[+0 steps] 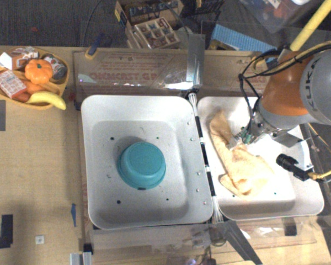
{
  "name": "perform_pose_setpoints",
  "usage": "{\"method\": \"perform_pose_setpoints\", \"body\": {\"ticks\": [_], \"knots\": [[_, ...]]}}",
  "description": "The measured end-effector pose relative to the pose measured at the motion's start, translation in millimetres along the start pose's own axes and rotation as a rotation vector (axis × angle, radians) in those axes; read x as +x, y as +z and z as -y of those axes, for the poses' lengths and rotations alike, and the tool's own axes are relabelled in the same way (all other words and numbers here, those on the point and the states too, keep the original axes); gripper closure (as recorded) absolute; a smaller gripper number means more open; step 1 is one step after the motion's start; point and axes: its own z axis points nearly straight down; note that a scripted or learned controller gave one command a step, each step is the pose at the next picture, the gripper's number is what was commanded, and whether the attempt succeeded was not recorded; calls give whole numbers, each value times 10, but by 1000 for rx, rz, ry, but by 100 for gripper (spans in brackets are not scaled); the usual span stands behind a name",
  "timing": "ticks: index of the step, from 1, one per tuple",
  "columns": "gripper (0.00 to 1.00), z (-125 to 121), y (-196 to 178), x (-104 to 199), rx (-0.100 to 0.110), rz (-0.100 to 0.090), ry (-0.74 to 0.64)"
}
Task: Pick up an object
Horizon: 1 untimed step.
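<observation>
I see the crumpled tan cloth (238, 162) lying in the right white bin (306, 203), its long axis running diagonally, directly under my gripper (244, 137) (jaws' state: I cannot tell).

A teal bowl (142, 165) sits upside down in the left bin (94, 126). On the table (33, 164), far left, a tray (0, 84) holds a banana (47, 99) and a small pumpkin (38, 72).
</observation>
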Motion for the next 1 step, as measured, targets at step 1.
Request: {"method": "perform_pose_setpoints", "body": {"ticks": [1], "knots": [[100,-785,-834,431,14,-6,-63]]}}
